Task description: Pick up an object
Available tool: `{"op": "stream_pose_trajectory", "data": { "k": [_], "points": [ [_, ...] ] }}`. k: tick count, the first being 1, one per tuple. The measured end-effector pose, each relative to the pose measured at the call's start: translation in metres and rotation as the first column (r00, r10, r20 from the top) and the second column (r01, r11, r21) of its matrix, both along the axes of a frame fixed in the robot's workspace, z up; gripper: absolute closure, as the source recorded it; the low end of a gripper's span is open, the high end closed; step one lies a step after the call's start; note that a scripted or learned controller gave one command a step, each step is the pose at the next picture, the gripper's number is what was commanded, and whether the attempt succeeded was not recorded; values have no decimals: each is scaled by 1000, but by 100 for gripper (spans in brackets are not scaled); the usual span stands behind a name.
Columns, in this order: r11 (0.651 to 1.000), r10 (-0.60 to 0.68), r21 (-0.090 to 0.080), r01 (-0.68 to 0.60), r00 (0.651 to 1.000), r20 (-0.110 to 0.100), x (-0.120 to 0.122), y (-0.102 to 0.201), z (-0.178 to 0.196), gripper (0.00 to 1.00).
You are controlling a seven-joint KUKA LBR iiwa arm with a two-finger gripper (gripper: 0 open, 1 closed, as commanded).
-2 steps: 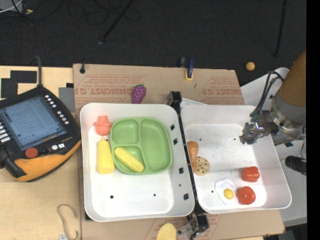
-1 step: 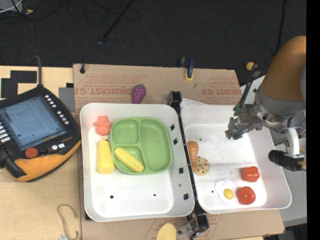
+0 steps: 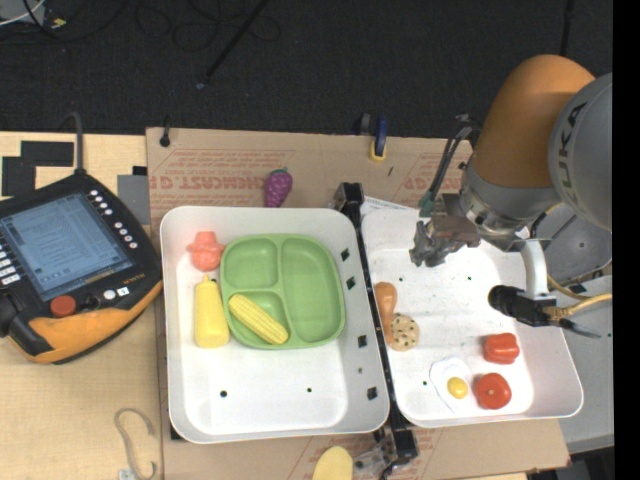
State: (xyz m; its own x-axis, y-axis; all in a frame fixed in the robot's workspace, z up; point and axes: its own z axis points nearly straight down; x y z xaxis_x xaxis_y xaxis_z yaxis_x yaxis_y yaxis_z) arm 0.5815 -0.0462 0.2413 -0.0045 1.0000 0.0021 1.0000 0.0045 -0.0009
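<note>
My gripper (image 3: 428, 248) hangs over the back left part of the right bin (image 3: 560, 408), with nothing seen between its fingers. Below it in that bin lie an orange carrot-like piece (image 3: 384, 298) and a cookie (image 3: 402, 332). A fried egg (image 3: 452, 381), a red tomato (image 3: 492, 391) and a red block (image 3: 500, 347) lie toward the front right. The left bin (image 3: 250, 413) holds a green divided plate (image 3: 290, 288) with a corn cob (image 3: 258, 318) on it, a yellow bottle (image 3: 209, 313) and a pink toy (image 3: 205, 252).
A purple grape toy (image 3: 277, 186) lies on the cardboard behind the left bin. A yellow object (image 3: 333, 462) sits in front of the bins. A teach pendant (image 3: 65, 258) rests at the left. A black part (image 3: 520, 303) juts over the right bin.
</note>
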Motion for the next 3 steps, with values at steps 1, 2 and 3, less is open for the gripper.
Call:
{"op": "stream_pose_trajectory", "data": {
  "k": [1, 2, 3],
  "points": [
    [1000, -2, -1, 2, 1000, -1, 9, 50, -4, 100],
    [1000, -2, -1, 2, 1000, -1, 29, 102, -17, 100],
    [1000, -4, -1, 4, 1000, 1, 55, 125, -6, 100]
  ]
}}
